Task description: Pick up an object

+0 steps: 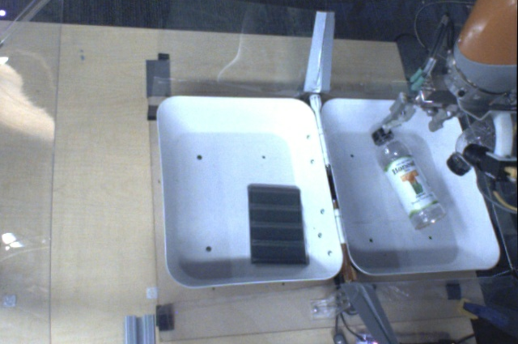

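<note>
A clear plastic bottle with a dark cap and an orange-and-green label (409,182) lies on its side on the floor of the right-hand shallow white bin (356,249), cap toward the bin's far-left corner, base toward its near-right corner. We judge it the likeliest thing to pick, since it lies closest to the arm.

The grey KUKA arm with its orange band (492,10) reaches in over the right bin's far edge. Its two-finger gripper (395,117) hangs just beside the bottle's cap, at the bin's far side. We cannot tell how far the fingers are parted; cables and brackets crowd the wrist, and nothing we can see sits between them. We cannot tell either whether the gripper touches the cap or hovers above it.

In the left-hand shallow white bin (174,172) a dark ribbed rectangular block (277,224) lies flat near the near edge, right of centre, well apart from the arm.

A slim grey metal post (318,53) stands on the wooden bench (89,172) at the far end of the seam between the bins, apparently a fixture holding them in line. The arm's upper part is cut off at the picture's right edge.
</note>
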Tool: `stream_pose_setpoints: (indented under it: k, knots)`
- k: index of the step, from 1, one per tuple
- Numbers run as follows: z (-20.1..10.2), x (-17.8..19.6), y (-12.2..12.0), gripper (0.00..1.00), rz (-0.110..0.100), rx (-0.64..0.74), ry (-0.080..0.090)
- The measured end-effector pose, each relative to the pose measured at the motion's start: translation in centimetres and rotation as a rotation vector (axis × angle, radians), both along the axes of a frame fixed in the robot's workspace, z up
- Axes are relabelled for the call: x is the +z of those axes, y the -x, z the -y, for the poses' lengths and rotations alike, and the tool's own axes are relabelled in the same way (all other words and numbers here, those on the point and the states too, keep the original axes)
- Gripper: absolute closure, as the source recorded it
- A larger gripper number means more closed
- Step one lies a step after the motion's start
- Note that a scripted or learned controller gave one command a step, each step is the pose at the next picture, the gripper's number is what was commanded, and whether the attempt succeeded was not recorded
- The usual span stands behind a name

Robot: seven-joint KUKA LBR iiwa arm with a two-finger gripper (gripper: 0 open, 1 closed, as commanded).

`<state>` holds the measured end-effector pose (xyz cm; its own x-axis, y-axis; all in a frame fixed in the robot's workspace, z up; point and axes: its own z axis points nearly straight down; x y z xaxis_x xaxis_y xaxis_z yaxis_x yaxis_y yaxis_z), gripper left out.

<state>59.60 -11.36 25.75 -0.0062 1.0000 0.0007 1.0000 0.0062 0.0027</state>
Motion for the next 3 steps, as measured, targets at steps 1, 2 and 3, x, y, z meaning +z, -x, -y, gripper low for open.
stream_pose_setpoints:
  k: [1,2,3]
  knots:
    - [5.3,-8.1,1.6,0.0,0.0,0.101,0.001]
    - [4.0,-16.0,-1.0,0.0,0.008,0.302,0.003]
    - [4.2,-17.0,-4.9,0.0,0.006,0.304,0.003]
